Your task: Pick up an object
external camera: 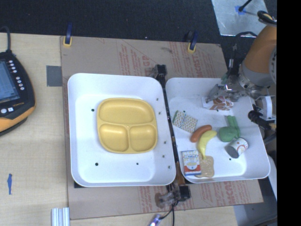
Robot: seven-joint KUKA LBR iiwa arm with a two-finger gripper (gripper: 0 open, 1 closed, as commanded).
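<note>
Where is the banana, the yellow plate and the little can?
banana [205, 141], camera view, middle of its yellow curve.
yellow plate [126, 103], camera view, bare top section of the divided plate.
little can [236, 148], camera view, its white side.

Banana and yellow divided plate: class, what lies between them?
In the camera view, between the banana and the plate lie the patterned packet and the bins' adjoining rims.
</note>
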